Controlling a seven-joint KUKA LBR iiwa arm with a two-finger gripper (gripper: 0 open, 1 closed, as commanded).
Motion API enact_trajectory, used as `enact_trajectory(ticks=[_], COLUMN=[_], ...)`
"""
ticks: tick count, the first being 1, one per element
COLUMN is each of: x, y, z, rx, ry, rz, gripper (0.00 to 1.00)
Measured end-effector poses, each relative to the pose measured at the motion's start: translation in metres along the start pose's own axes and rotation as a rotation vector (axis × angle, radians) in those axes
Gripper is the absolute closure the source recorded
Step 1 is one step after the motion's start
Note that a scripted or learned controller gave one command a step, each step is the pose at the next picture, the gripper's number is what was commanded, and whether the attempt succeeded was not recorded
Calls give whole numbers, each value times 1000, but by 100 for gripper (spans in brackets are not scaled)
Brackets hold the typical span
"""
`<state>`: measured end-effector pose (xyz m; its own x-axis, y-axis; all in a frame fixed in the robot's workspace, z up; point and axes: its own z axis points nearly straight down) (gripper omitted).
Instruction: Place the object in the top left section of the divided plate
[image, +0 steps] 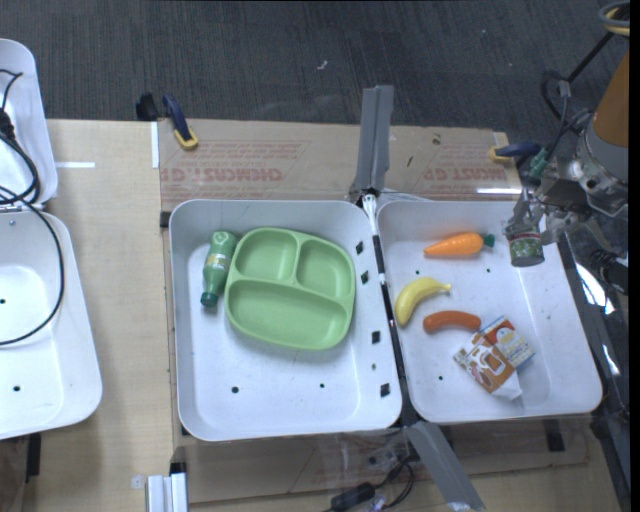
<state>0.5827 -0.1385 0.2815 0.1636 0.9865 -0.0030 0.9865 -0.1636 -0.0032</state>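
The green divided plate (290, 288) lies in the left bin (200, 390), with its top left section (264, 255) bare. My gripper (527, 232) hangs over the far right side of the right bin (560, 390). It is shut on a small grey-green can (527, 249), which sits upright between the fingertips. The can is far to the right of the plate, past the divider between the bins.
A green bottle (214, 267) lies against the plate's left rim. In the right bin are an orange carrot (455, 245), a yellow banana (417, 297), a red sausage (451, 321) and a small carton (494, 358). A grey post (374, 140) stands behind the bins.
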Motion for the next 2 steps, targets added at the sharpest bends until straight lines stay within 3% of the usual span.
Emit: enact_trajectory(ticks=[2], x=[118], y=[-9], z=[-4], rx=[-1], ry=[1], rz=[-222], gripper=[100])
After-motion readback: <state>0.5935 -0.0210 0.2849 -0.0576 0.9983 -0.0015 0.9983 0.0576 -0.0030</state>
